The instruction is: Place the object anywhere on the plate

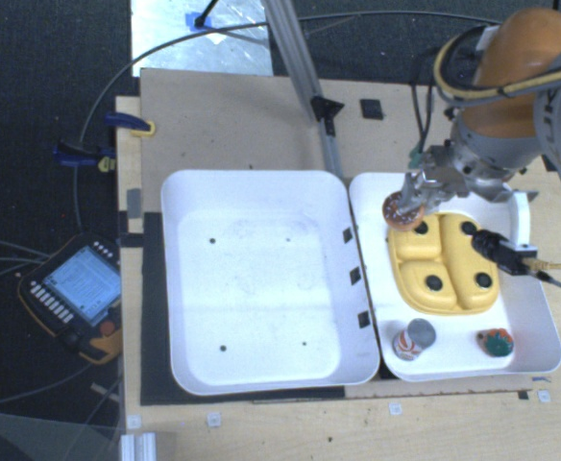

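Bins of shallow white plastic sit side by side on the pale table [232,123], and the left bin [252,286] shows only a few small dark dots on its floor. The right bin [375,267] holds a yellow plate [451,262], moulded into rounded compartments with a black dot in each; it lies in the middle of the bin, nearer the far wall. The grey arm [511,133], with its orange band [525,41], comes in from the right and points the claw [415,196] down over the plate's far left corner. Directly at the claw's tip is a small round brown-and-pink object [402,211], sitting at the very edge of the plate, partly over the yellow rim and partly over the white floor beside it. Whether the claw is wide, narrow or gripping that object cannot be told from this slant, since the wrist hides the tips. Near the front wall of the right bin lie two more small things, well apart from each other: a grey-and-red piece [414,338] just in front of the plate's near left corner, and a green-and-orange piece [497,342] toward the right. Off the table to the left rests a handheld control pendant [74,291] with a lit screen, and blue clamps [127,123] grip the table's left edge.
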You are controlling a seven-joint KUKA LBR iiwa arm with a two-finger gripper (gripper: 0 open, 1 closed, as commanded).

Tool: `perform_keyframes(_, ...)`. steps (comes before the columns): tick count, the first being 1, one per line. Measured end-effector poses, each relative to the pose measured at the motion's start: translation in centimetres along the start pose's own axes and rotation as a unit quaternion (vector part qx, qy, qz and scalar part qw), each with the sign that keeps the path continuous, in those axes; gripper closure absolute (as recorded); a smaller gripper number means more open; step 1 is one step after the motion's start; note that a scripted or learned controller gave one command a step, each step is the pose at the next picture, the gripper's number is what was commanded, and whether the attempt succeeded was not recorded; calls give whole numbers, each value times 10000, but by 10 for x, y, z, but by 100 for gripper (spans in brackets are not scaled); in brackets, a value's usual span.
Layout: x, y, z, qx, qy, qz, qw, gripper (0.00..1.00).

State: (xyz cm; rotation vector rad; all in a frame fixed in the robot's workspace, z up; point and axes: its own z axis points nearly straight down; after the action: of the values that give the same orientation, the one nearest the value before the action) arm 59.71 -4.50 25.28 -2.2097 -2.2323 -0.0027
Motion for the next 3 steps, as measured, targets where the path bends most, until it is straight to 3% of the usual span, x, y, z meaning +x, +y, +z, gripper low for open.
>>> perform_keyframes(2,107,-33,28,12,3,1,10000,100)
perform_keyframes(3,158,-48,17,3,7,-4,10000,100)
